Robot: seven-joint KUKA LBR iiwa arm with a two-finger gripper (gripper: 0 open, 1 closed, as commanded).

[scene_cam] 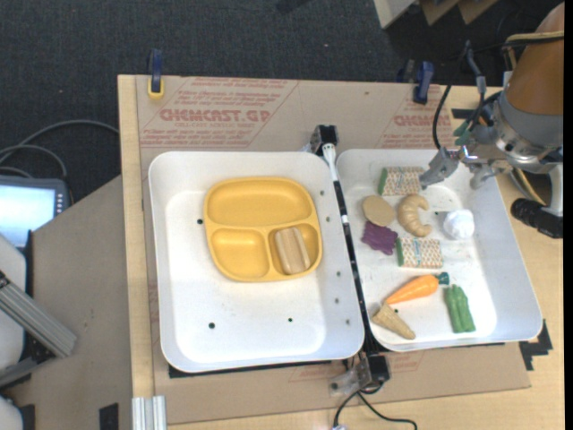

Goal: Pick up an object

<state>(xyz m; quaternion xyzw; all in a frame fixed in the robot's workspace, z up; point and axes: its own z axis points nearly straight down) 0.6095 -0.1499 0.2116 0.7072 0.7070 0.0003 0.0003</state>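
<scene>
Pincer (455, 161) stands at the right of the frame, over the upper part of the right bin (510, 267). Its two grey fingers are spread well apart, one reaching toward frame-left, one toward frame-right, with nothing between them.

No single target is fixed by the task. In my judgement the nearest candidates lie just below and frame-left of the pincer: a croissant (414, 215), tan, curved, matte, its long axis running roughly top to bottom; a patterned cracker (400, 181) lying flat at the bin's upper left; a crumpled white lump (459, 225) almost directly below. A short descent toward lower left would meet the croissant.

Elsewhere in that bin: a beige oval piece (378, 210), a purple piece (380, 236), a second cracker (420, 253), an orange carrot (414, 289) angled up to the right, a green piece (459, 310), a wedge (394, 322).

The left bin (179, 312) carries a yellow compartment tray (260, 204), smooth plastic, with a bread roll (290, 249) in its lower right compartment.
</scene>
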